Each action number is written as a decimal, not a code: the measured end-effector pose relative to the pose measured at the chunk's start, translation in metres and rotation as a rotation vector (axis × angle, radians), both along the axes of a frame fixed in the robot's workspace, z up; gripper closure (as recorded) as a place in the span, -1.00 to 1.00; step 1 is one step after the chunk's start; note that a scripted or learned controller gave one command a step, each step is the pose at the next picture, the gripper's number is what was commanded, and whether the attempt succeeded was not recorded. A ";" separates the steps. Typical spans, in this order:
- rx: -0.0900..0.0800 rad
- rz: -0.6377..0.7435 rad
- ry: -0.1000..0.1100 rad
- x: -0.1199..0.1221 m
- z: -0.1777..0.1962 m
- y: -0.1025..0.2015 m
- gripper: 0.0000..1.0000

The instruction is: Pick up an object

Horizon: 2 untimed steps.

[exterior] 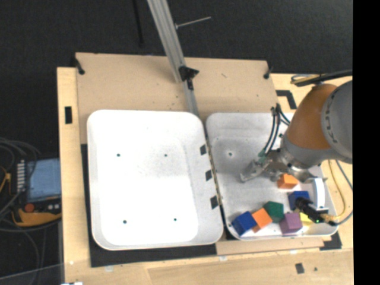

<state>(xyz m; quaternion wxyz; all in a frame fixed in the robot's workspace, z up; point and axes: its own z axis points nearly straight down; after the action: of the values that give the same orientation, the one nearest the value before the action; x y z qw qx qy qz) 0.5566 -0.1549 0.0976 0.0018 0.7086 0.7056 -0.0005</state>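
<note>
On the counter (pixel 172 70) we count two white bins, the left bin (pixel 145 177) and the right bin (pixel 237 135). The pincer (pixel 252 172) hangs over the right one; how wide it is open, we cannot tell. To grasp well, we should descend straight on one separated block. Near the front wall lie one blue block (pixel 243 222), one orange block (pixel 262 218), one green block (pixel 274 209) and one purple block (pixel 291 222).

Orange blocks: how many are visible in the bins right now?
2. One orange block lies near the right bin's front edge, between a blue block and a green block. Another orange block sits just under the arm's wrist, which may hide more.
</note>
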 end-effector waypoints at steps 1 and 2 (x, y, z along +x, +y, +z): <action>0.002 -0.007 -0.006 0.001 0.012 -0.001 1.00; 0.002 -0.006 -0.004 -0.001 0.057 -0.004 1.00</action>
<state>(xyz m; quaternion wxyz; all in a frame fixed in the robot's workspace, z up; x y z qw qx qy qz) 0.5553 -0.1588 0.1542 0.0025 0.7108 0.7034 0.0016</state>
